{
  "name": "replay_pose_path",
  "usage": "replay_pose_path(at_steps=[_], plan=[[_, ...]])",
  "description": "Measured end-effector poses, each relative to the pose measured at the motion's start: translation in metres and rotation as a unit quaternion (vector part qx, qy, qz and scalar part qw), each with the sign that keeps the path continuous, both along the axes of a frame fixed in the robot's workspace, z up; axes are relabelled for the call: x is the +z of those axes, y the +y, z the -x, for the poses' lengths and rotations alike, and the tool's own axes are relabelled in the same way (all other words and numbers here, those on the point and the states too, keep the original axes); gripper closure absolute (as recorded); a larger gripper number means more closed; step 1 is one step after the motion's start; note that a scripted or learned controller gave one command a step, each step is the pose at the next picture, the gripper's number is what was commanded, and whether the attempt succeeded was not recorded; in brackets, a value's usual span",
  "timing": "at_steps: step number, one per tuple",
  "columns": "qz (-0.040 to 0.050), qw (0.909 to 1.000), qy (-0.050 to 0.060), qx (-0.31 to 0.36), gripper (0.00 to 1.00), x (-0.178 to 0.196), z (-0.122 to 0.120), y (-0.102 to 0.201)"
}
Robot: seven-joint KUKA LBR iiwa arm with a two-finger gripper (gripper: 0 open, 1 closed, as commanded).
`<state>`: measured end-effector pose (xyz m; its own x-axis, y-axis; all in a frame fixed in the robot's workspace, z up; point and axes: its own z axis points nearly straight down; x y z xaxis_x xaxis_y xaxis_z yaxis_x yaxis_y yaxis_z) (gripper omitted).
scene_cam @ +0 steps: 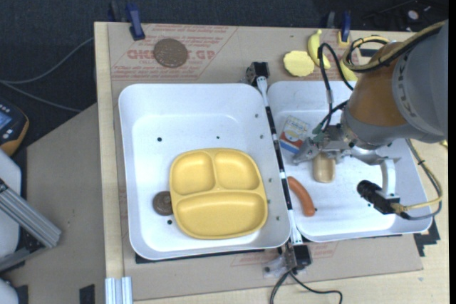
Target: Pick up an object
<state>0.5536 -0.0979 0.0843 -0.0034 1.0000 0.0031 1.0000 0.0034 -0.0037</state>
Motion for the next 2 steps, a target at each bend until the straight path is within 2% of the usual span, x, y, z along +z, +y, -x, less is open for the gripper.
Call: replay_pose_path(at_steps=[1, 2], plan=[[0.0012, 1.0000, -0.002, -0.001, 1.00, 0.010, -0.001, -0.003], [0.0004, 1.0000, -0.010, 0.003, 1.00, 0.149, 0.008, 0.066]])
